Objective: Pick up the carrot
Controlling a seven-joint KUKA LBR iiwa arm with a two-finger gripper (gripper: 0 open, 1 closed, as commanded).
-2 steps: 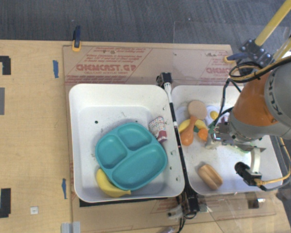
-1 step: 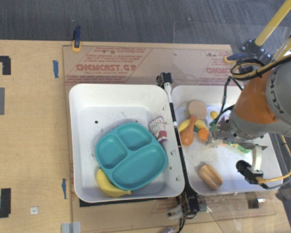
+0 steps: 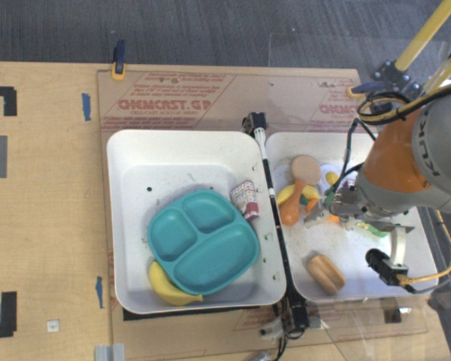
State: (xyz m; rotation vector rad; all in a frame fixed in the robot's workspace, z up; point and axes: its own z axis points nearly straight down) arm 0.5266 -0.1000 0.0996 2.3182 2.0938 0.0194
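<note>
The arm reaches over the right bin, its gripper low beside the carrot; whether the fingers are open or shut cannot be told. The carrot lies near the divider, below a wooden spoon. A bun sits apart, lower down.

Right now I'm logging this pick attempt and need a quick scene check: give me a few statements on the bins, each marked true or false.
1. The teal divided plate lies in the left bin. True.
2. The banana lies on top of the plate. False: it pokes out from under the plate's edge.
3. The carrot lies in the right bin. True.
4. The bread roll sits in the left bin. False: it is in the right bin, near its front.
</note>
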